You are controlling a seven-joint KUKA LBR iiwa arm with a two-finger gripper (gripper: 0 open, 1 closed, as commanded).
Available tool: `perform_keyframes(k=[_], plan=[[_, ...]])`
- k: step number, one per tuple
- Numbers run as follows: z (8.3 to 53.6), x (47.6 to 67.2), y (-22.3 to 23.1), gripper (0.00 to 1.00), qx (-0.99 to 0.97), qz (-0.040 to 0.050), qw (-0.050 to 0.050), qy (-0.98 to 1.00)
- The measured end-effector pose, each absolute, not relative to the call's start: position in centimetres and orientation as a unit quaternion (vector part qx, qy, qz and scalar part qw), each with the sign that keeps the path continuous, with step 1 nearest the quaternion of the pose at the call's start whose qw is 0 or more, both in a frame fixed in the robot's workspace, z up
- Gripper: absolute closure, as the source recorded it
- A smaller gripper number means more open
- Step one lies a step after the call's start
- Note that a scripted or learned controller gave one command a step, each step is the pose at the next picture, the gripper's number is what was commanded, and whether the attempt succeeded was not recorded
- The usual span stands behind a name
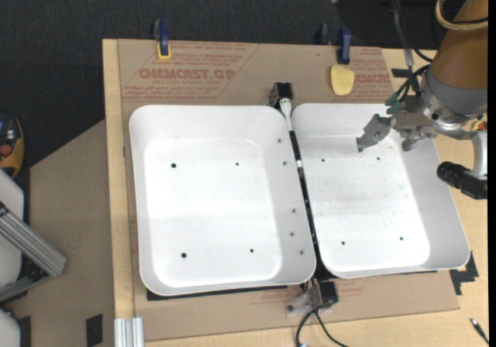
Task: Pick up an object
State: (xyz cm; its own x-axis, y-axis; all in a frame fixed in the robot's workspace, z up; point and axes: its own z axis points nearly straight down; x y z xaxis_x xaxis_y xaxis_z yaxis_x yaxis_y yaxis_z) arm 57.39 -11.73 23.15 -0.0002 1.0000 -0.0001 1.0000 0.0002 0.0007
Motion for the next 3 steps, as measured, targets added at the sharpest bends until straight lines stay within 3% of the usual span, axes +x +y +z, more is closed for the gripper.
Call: perform_keyframes(k=[1, 2, 3], plan=[[24.2, 57.5, -11.7, 1.0, 0.707, 0.0011, 0.002, 0.707], [35.8, 60.8, -9.2, 1.0, 0.705, 0.005, 0.006, 0.709], [27.9, 61.8, 0.1, 1.0, 0.704, -0.0015, -0.005, 0.71]])
